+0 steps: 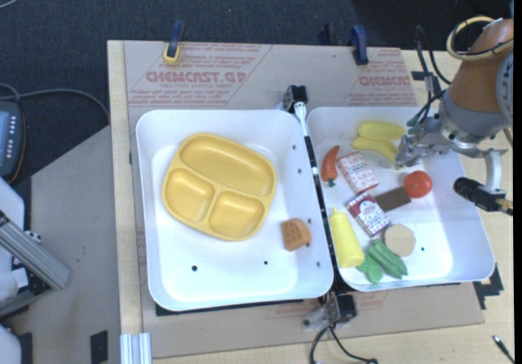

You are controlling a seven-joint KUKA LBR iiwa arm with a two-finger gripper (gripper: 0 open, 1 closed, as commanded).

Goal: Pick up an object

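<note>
Gripper [410, 152] sat low in the right bin [465, 260] beside the bananas [377, 139] and tomato [418, 184], finger spread indiscernible; arm entered from the right.

Cam count: 1, fixed.
Position: above table [245, 68], looking down at a slant; far edge of table toward top of frame, near edge at bottom.
Range: mid-distance; both bins fit whole, w/ dark floor around them.
Framing: left bin [155, 256] approx centre, right bin [465, 240] toward right side.
Arm entry: arm [481, 77] comes in from frame right, upper part cut by frame edge.
Overlap: n/a, single view.
</note>
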